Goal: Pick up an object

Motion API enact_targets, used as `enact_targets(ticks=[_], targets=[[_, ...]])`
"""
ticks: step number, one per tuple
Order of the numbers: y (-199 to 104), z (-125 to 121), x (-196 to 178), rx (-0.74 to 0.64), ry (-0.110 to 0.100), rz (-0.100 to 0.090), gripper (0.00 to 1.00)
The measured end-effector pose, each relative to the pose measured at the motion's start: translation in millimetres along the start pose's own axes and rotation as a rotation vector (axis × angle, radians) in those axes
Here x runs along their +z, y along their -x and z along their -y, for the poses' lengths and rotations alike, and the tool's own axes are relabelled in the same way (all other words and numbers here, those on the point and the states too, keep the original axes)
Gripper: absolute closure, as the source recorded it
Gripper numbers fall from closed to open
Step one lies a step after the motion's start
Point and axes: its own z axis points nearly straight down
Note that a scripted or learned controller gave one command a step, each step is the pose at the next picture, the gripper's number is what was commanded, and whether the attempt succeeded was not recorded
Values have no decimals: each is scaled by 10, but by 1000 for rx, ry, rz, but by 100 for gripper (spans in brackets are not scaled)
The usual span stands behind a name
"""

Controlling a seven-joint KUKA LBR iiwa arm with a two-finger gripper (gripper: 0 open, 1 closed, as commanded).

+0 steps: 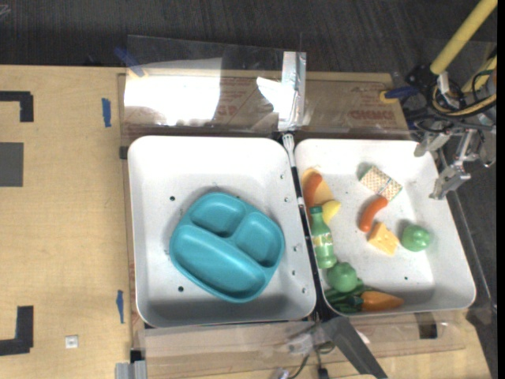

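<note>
A teal divided tray [227, 245] sits in the left bin [150, 164]. The right bin [450, 283] holds toy food: a green bottle [321, 239], an orange pepper [372, 212], a green ball [415, 238]. The gripper [447, 181] hangs over its right rim, holding nothing I can see.

We see even, fairly bright light from above, with strong glare on the clear plastic sheet [207, 93] behind the bins (its left part washes out white). Soft shadows sit under the teal tray [227, 245], and fine detail looks slightly blurred throughout.
</note>
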Motion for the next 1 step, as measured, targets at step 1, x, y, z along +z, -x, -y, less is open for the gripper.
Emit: enact_targets(ticks=[1], targets=[[-85,100,1115,-65,-7,24,0]])
